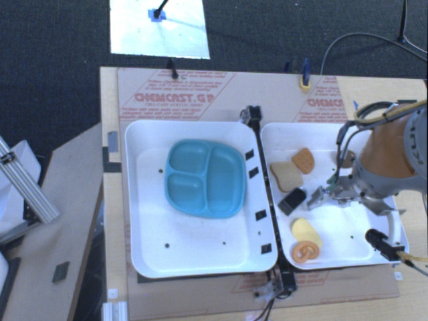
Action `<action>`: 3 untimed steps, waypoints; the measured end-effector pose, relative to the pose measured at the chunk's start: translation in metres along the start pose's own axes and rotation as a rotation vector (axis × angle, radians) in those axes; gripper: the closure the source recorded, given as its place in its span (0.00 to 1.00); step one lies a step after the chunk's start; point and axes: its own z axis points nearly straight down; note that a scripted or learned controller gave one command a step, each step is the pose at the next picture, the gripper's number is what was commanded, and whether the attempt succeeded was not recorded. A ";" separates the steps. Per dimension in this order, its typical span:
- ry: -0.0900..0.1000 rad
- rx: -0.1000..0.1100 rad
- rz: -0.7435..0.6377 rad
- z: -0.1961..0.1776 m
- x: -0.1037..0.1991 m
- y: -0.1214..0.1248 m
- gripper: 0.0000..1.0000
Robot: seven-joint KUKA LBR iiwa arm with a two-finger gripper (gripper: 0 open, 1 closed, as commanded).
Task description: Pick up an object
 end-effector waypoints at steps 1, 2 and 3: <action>-0.002 -0.003 0.000 -0.012 0.000 0.001 1.00; -0.002 -0.006 -0.003 -0.072 0.003 0.009 1.00; -0.003 -0.008 -0.004 -0.136 0.003 0.012 1.00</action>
